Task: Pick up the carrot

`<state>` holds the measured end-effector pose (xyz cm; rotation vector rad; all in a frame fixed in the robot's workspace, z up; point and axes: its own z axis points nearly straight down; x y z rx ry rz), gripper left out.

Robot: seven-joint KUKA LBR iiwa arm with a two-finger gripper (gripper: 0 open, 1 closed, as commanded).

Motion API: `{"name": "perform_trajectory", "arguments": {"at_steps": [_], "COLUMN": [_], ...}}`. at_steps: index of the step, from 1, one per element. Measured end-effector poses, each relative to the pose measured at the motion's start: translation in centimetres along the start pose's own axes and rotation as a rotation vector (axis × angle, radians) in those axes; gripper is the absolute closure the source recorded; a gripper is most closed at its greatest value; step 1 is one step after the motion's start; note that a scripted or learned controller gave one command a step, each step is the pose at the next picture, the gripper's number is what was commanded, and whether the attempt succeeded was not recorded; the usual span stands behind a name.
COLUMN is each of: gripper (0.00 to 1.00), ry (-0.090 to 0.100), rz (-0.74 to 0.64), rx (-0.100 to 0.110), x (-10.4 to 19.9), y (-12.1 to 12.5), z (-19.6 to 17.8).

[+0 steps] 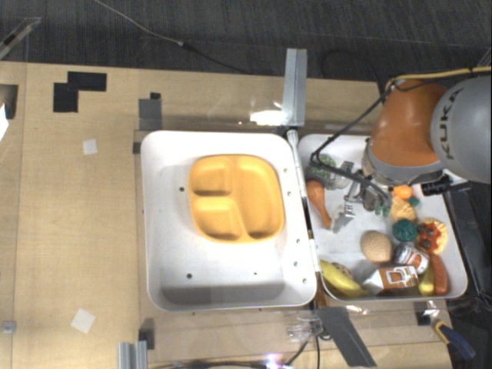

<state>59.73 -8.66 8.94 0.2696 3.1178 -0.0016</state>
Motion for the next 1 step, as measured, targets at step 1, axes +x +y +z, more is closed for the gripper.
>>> {"name": "perform_trajectory", "arguments": {"at_steps": [1], "gripper": [0.00], "ry": [-0.005], "rz": [0.090], "rx": [0.001], "x": [-6.65], "y": [-5.60], "z": [-11.60]}}
